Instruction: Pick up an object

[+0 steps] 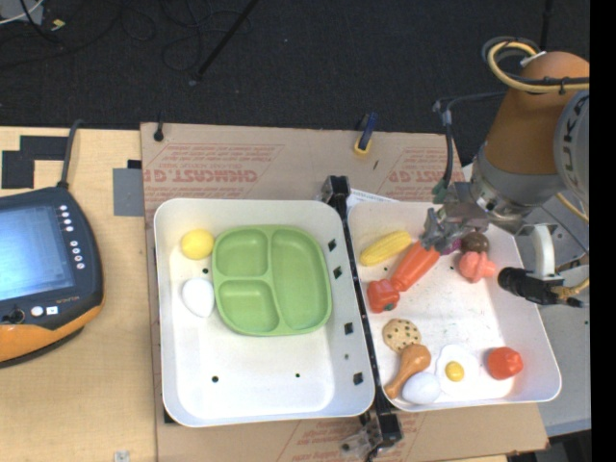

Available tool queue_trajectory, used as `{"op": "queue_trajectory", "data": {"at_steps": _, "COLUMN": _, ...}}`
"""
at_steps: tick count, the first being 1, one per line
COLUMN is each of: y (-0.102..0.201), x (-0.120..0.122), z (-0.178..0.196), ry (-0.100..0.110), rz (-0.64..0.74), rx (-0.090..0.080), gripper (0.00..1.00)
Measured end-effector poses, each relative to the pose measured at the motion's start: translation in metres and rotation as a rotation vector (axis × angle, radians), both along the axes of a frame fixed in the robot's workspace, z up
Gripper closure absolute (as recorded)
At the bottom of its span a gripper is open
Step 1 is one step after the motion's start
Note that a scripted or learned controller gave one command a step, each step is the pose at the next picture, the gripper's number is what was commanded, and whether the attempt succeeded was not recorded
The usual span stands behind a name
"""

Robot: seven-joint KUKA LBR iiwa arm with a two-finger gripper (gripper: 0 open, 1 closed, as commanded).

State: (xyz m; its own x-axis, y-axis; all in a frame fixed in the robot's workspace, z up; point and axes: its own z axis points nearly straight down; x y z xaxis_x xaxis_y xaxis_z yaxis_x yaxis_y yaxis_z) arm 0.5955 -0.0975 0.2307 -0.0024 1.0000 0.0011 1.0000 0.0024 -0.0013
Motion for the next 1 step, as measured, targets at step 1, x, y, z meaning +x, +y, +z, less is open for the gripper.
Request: {"op": "queue_trajectory", "data": {"at_steps": 1, "y": 0.0568, "x": 0.0112, "z": -0.0105, "ry": 0.002, "rz": 0.001, "rx": 0.001, "gripper": 1.0}}
